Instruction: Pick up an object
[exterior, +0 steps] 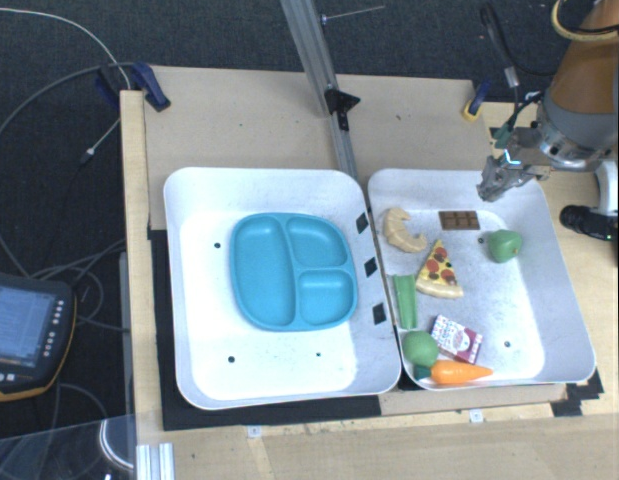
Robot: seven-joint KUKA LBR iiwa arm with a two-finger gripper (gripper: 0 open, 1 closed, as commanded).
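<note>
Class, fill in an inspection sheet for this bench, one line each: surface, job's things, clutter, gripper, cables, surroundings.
Surface: wooden bench bearing left bin and right bin.
Job's things: right bin holds croissant, chocolate bar, green pepper, pizza slice, green stick, candy packet, lime, carrot.
Clutter: blue divided plate in left bin.
Gripper: gripper at right bin's top rim, holding nothing seen.
Cables: white cable on floor.
Surroundings: handheld pendant at left; metal pole.

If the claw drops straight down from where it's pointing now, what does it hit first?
Most likely bare floor of the right bin near its upper rim. The claw sits above the chocolate bar in the picture, probably missing it, though depth is unclear.
</note>
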